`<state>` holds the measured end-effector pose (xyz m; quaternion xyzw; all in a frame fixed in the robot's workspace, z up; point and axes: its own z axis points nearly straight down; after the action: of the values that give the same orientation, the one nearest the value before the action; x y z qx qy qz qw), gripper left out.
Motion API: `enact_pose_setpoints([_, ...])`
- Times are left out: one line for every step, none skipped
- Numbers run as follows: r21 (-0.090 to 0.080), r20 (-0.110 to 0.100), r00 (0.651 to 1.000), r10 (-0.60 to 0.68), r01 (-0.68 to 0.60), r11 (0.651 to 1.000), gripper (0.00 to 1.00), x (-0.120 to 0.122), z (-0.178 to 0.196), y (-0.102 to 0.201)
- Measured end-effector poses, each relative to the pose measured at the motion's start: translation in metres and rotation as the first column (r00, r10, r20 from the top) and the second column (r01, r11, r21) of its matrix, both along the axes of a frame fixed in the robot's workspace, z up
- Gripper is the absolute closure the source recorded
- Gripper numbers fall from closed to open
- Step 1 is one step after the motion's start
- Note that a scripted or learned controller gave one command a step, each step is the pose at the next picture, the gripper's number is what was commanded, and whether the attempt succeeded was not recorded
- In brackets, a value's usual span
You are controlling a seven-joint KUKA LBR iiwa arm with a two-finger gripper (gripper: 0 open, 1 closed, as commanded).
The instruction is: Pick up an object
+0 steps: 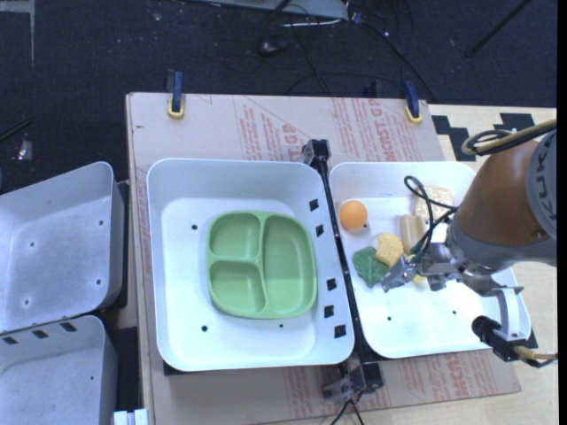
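We are at the reach-and-grasp step: the arm (505, 206) comes in from the right over the right bin (443, 330), and its gripper (400, 274) sits low among the small objects clustered at that bin's left side. The jaws appear to rest just beside the dark green piece (367, 264) and the yellow corn-like piece (388, 248), but we cannot tell whether they are spread or closed, nor whether anything lies between them. An orange ball (353, 215) sits apart, a little farther back, and a pale tan block (409, 230) lies near the wrist. The left bin (177, 237) carries a green divided tray (263, 265), which plays no part here. Nothing looks lifted yet, so we judge the pick as not done. Next, we would need the jaws centred over one piece, most likely the green or the yellow one, closed firmly on it, then raised straight up clear of the neighbours.
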<state>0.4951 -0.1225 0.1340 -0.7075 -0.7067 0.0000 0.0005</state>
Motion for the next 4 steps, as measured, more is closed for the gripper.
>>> enact_pose_setpoints([0.0,-0.001,1.0,0.0,0.0,1.0,0.0,0.0,-0.042,0.0])
enact_pose_setpoints([0.0,-0.001,1.0,-0.001,0.001,1.0,1.0,0.0,-0.032,0.001])
enact_pose_setpoints([-0.002,0.004,1.0,0.004,-0.004,1.0,1.0,0.011,0.021,0.003])
enact_pose_setpoints([-0.002,0.003,1.0,0.004,-0.004,1.0,1.0,0.02,0.071,-0.001])
